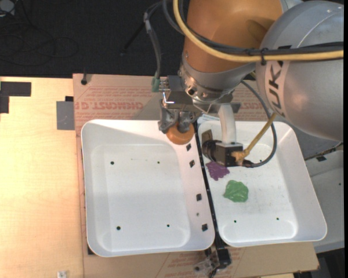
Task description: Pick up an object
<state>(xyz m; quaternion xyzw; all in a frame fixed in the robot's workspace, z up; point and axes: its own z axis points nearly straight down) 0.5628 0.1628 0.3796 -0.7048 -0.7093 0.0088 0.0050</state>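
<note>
Gripper (177, 126) sits over the back of the divider btwn bins, fingers closed on an orange object (179, 135). You risk dropping it: grip looks shallow, w/ obj low at the tips. Purple piece (217, 170) & green piece (236, 190) lie in the right bin (301, 213).

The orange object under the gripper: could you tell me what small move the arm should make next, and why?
Probably a short straight lift. The orange object sits right at the gripper, above the left bin's far right corner; rising would show whether it comes along. The purple and green pieces lie apart in the right bin.
</note>
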